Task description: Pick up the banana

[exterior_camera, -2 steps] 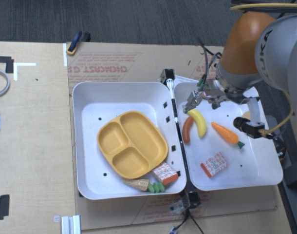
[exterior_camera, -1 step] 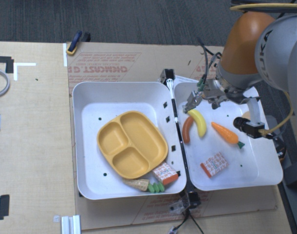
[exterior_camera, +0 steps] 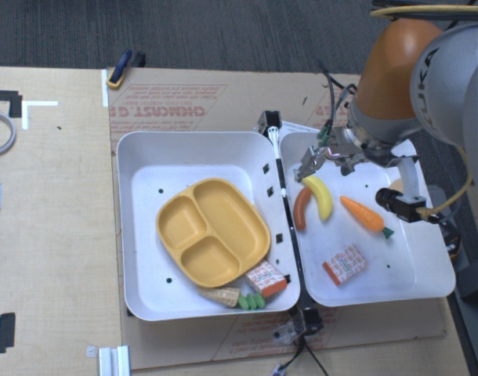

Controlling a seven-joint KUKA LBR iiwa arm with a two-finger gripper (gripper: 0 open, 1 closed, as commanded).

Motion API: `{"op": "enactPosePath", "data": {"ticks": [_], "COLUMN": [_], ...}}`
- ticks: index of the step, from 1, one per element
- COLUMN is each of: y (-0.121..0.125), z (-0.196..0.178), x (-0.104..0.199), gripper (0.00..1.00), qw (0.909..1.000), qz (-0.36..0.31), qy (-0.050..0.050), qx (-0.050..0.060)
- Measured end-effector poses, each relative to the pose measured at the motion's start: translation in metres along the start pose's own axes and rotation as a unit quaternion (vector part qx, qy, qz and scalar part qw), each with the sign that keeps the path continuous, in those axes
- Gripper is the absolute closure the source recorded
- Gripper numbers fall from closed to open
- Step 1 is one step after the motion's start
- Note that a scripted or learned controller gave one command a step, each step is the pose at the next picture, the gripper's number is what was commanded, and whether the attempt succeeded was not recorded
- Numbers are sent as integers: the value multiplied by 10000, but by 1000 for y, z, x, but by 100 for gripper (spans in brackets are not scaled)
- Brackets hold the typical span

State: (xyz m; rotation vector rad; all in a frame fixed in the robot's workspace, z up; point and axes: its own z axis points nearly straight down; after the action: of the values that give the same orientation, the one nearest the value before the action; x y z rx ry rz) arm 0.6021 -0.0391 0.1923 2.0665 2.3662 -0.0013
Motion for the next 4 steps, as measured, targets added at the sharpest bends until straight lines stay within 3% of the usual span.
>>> {"op": "enactPosePath", "data": {"ticks": [1, 2, 3, 4], "y": [0, -11, 12, 12], "z": [0, 73, 100, 90], "x": [0, -68, -63, -64], "gripper": [0, 0, 0, 100], "qw": [10000, 9901, 9967, 9968], "qz": [0, -1402, -813, -803], "qy": [0, 2, -3, -9], "qx": [0, -1, -9, -14]}}
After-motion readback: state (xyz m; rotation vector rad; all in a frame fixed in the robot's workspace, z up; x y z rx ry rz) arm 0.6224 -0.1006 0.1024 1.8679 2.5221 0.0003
